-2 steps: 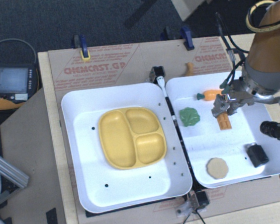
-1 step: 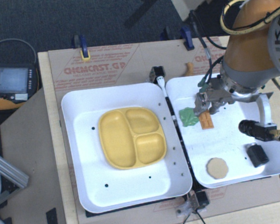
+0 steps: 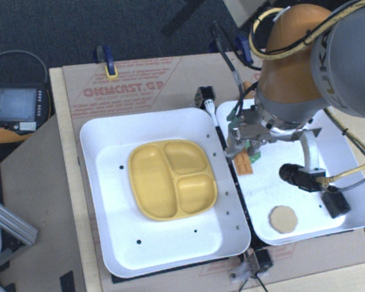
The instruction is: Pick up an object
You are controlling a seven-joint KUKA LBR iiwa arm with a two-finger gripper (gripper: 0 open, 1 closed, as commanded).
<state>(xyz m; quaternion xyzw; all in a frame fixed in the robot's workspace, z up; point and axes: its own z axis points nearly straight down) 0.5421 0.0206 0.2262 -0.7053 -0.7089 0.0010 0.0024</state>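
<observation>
Arm wrist sits low over the right bin, at its near-left wall. Gripper hangs just above a small orange block, with a green piece touching that block's right side. Whether the claw is apart or together cannot be told. Risks, as judged: closing on both pieces at once, or striking the bin wall beside the block. A tan disc lies well below the block; a yellow divided plate sits in the left bin
</observation>
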